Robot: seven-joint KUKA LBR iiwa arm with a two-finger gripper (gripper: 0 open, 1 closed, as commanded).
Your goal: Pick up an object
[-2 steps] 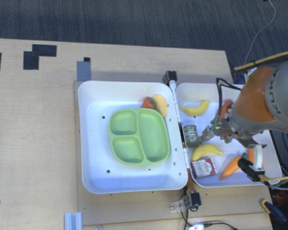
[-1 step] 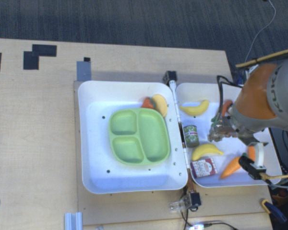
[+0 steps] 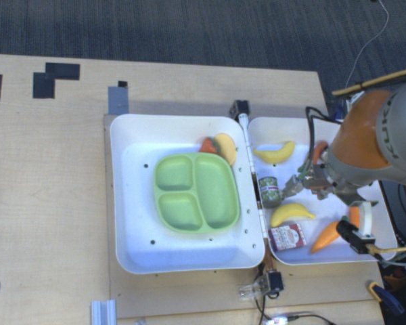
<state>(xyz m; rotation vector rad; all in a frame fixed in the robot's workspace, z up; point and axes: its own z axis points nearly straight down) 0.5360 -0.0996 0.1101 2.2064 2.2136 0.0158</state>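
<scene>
Grey and orange, the robot arm (image 3: 375,137) reaches in from the right over the right shallow white bin (image 3: 284,131), its two-finger gripper (image 3: 299,185) pointing left and down into the middle of that bin. The dark fingers are small and blurred at this slant, so whether they are spread or closed cannot be told, and nothing can be seen between them. Their tips lie just beside a small green-labelled can (image 3: 268,190), which stands near the bin's left wall, and just above a yellow plastic banana (image 3: 291,213) lying in the middle of the bin; whether they touch either one cannot be told. A second yellow banana (image 3: 275,153) lies at the far end of the same bin, apart from the gripper. Toward the near end sit a small red and white packet (image 3: 287,237) and, to its right, an orange plastic carrot (image 3: 325,235), tilted. The left shallow white bin (image 3: 132,181) holds a light green plastic tray with three compartments (image 3: 196,192), lying flat in its middle. At that tray's far right corner, touching its rim, lie a small yellow rounded piece (image 3: 225,147) and a red-orange piece (image 3: 208,145), side by side.
</scene>
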